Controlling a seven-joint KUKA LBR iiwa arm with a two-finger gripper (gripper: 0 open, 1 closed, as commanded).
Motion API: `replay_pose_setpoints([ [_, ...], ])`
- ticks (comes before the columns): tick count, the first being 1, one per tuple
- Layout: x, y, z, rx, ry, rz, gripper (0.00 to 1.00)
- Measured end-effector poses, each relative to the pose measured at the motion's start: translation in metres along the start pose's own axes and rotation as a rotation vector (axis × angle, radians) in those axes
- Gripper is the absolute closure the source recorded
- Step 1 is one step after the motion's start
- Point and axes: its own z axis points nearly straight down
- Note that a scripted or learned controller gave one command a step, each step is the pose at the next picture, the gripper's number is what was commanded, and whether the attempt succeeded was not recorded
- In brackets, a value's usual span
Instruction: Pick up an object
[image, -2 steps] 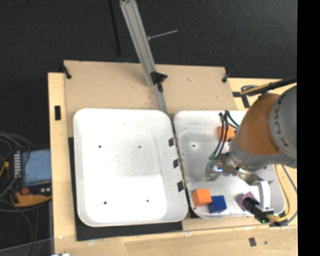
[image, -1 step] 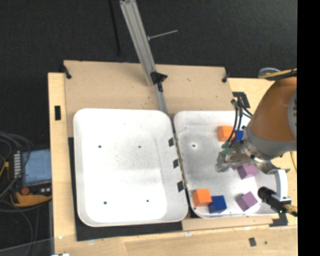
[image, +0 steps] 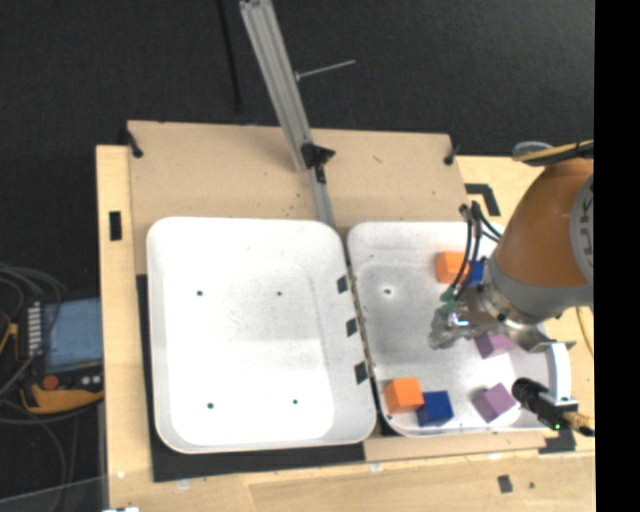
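Observation:
The right bin (image: 400, 260) holds several small blocks. An orange block (image: 404, 393) and a blue block (image: 435, 408) lie side by side near its front edge. A purple block (image: 493, 401) sits to their right. Another orange block (image: 449, 266) lies further back, with a bit of blue (image: 474, 272) beside it under the arm. A second purple block (image: 492, 346) peeks out below the wrist. My gripper (image: 447, 330) hangs low over the bin's middle, just left of that purple block, with nothing seen between its parts.
The left bin (image: 245, 330) lies beside the right one. A slanted metal pole (image: 285, 95) rises from behind the bins. The arm's orange band (image: 545, 225) covers the right bin's far right side. Cables and a box (image: 60, 345) lie off the bench at left.

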Motion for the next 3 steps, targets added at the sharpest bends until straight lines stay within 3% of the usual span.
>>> replay_pose_setpoints([
  [1,0.051,0.024,-0.004,-0.003,0.002,-0.007,1.0],
  [3,0.157,0.028,-0.012,-0.003,0.003,-0.007,1.0],
])
